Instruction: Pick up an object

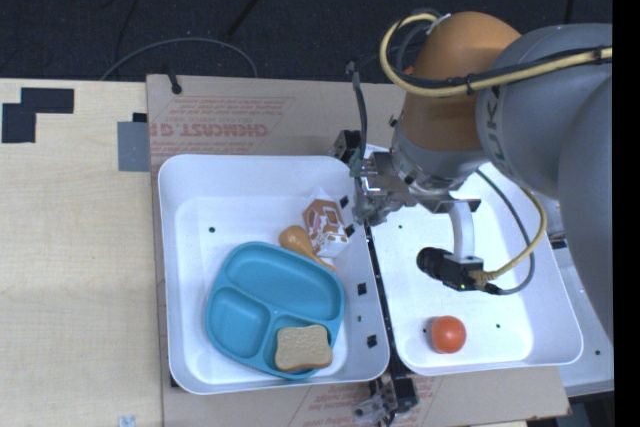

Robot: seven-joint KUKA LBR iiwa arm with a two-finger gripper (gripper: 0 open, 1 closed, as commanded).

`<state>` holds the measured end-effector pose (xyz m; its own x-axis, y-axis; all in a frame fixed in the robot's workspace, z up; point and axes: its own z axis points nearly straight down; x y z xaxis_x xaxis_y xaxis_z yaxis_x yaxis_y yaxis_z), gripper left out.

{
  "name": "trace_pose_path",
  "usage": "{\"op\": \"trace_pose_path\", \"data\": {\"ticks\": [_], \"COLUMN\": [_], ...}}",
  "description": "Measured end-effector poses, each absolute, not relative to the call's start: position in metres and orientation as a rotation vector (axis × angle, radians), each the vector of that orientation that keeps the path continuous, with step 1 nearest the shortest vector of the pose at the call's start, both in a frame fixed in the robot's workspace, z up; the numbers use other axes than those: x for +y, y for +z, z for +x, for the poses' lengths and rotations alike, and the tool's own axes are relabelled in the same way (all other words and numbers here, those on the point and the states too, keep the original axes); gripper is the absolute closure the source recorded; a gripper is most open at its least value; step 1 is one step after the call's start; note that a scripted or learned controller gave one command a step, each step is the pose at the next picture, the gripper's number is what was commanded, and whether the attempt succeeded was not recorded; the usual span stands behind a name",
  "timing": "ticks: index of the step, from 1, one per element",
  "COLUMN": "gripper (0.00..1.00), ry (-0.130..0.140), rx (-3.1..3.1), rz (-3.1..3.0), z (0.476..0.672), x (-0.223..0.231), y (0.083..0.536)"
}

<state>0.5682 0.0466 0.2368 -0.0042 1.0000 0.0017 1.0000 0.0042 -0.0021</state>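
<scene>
- So far, nothing looks picked up; every object lies down in a bin.
- Closest to the gripper [372, 198] is a small brown-and-white wrapped snack [324, 221], in the left bin [190, 215] near the wall between the two bins.
- Just beside the snack lies a tan, pear-shaped thing [297, 239], touching the edge of a blue tray [262, 300].
- On the blue tray, in its front corner part, sits a slice of bread [303, 347].
- Over in the right bin [540, 340] rests a red ball like a tomato [448, 334], well apart from the gripper.
- Down low sits the gripper, right over the wall between the bins, next to the snack.
- It is too dark and crowded there to tell how the gripper is set.
- I think the job is just beginning: the arm [470, 105] has to grab one thing and lift it up.
</scene>
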Motion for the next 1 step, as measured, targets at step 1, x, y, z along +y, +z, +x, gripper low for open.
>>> {"op": "trace_pose_path", "data": {"ticks": [1], "gripper": [1.00], "ry": [0.003], "rx": [-2.225], "rz": [-2.216], "z": [0.5913], "x": [0.0978], "y": [0.2233]}}
